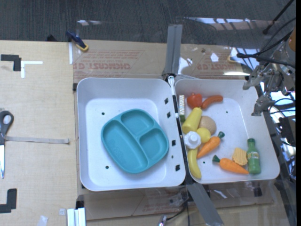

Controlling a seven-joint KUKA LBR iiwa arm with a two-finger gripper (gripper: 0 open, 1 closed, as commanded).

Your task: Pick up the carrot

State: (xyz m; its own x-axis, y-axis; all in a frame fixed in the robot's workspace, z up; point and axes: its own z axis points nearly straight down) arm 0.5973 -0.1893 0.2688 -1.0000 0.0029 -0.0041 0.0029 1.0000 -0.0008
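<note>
Two orange carrots with green tops lie in the right bin (235, 108). One carrot (209, 146) lies slanted near the bin's middle, touching a lemon (203, 134). The other carrot (233, 166) lies near the front wall, beside a green bottle (253, 157). My gripper (254, 96) hangs over the bin's right rim, above and to the right of both carrots. It is open, with nothing between its fingers.
Also in the right bin are a tomato (194, 99), a sausage (212, 100), a potato (207, 124), two yellow bananas (194, 164), a white piece (191, 139) and a yellow cracker (240, 156). A blue divided plate (135, 140) lies in the left bin (89, 126).
</note>
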